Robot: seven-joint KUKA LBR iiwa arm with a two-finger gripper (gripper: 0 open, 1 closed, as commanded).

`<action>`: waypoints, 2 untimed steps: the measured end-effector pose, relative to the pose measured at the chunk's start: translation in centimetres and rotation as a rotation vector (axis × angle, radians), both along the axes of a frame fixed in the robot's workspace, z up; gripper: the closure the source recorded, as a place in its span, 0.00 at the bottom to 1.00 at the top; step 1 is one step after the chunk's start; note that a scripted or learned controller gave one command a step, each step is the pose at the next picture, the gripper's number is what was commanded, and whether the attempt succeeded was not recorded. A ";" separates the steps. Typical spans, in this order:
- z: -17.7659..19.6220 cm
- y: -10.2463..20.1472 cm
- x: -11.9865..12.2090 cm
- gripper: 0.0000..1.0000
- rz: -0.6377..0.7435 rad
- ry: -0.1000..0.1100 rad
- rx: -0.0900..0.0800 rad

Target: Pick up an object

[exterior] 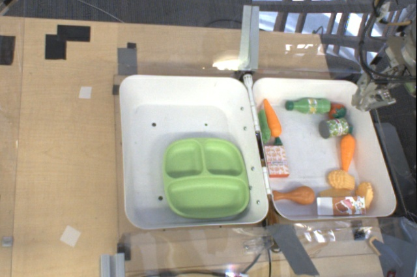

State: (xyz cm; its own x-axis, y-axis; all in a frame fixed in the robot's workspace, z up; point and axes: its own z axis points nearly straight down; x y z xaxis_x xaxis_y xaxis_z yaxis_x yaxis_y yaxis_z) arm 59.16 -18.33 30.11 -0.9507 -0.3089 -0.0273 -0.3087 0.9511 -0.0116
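My gripper (372,98) hangs over the far right rim of the right bin (303,146), with nothing seen in it. The bin holds several toy foods. A green bottle (309,105) lies at the back, just left of the gripper. A small can (334,128) sits below the bottle, and an orange carrot (347,152) lies nearer still. By the left wall are another carrot (272,118), a green vegetable (264,126) and a red-and-white box (276,161). At the front lie a drumstick (296,195), bread pieces (340,179) and a red-labelled bottle (341,205).
The left bin (140,114) holds a green divided plate (205,176). A metal post (249,41) stands behind the divider between the bins. Cables and arm hardware (391,21) fill the upper right. Wooden bench (58,152) stretches to the left.
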 end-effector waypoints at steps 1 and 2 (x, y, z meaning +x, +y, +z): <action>0.4 -1.7 6.7 1.00 0.077 0.020 0.001; 1.7 -1.6 7.0 1.00 0.077 0.007 0.000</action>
State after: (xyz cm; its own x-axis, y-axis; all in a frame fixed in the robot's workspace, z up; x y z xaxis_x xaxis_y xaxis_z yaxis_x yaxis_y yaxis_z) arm 66.15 -19.94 31.86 -0.9243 -0.3811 -0.0206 -0.3810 0.9245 -0.0091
